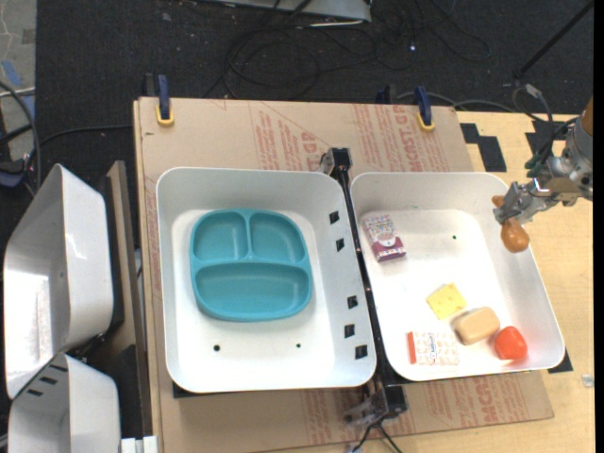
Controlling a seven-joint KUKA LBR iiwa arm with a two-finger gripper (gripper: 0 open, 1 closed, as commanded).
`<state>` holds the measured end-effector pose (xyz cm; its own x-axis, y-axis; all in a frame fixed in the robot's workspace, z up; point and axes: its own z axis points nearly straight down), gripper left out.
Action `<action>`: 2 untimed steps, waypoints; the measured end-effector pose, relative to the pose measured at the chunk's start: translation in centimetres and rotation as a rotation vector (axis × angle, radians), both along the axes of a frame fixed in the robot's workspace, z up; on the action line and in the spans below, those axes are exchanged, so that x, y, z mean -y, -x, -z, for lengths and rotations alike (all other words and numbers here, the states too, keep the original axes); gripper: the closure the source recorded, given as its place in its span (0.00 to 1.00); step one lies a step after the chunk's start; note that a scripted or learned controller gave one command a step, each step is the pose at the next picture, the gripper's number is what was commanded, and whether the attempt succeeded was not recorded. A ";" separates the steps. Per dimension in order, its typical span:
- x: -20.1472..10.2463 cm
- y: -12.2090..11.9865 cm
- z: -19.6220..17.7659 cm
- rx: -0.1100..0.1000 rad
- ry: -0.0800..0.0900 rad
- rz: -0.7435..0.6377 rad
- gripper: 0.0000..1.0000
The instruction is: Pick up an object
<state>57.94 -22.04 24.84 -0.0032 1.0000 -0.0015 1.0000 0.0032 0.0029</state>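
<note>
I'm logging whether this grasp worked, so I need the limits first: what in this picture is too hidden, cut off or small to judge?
- Gripper, camera view: too small and blurred to tell whether it grips the brown object below it.
- Arm: cut off by the right edge.
- Small purple-and-white packet and red-and-white packet: print too small to read.
- Left white bin: its floor under the teal tray is covered.

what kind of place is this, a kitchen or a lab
Likely a robotics lab: two shallow white bins on a clamped cardboard-covered bench, loose black cables on the floor, and a metal pincer.
</note>
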 end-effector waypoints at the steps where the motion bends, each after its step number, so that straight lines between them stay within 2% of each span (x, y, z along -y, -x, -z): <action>1: -5.2 1.7 1.1 -0.006 -0.003 -0.003 1.00; 2: -10.4 3.1 2.2 -0.006 -0.003 -0.003 1.00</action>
<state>54.81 -11.61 22.61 -0.0063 1.0000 0.0014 1.0000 0.0063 -0.0028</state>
